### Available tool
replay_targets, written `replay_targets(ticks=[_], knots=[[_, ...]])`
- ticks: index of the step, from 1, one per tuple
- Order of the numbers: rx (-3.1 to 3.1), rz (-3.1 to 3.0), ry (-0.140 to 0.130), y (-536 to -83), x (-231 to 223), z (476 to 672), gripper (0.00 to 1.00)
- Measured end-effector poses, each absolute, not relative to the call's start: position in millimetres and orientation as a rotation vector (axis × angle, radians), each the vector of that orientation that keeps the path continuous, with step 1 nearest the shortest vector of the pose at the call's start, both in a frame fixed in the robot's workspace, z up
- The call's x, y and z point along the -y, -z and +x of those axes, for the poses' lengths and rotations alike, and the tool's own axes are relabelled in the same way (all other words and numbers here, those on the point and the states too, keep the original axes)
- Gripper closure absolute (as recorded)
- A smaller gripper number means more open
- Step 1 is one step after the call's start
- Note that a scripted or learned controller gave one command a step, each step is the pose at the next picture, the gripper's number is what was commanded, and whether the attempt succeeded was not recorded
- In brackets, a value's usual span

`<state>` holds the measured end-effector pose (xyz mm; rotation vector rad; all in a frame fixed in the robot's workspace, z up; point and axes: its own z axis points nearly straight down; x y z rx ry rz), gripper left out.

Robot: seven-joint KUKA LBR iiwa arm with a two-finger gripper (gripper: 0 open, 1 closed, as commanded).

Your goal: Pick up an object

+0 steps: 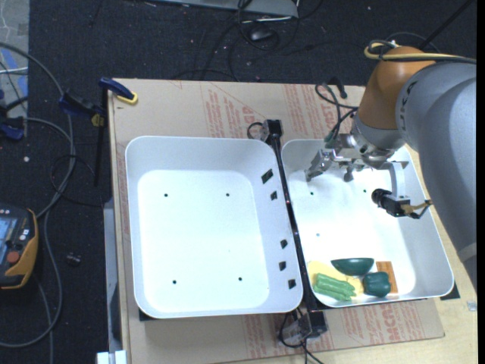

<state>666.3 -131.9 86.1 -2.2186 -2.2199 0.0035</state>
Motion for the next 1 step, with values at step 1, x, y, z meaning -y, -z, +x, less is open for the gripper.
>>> replay_targets(ticks=[1], knots=[[2.223,-2.221,0.001,-99.6,132.0,667.9,1.0]])
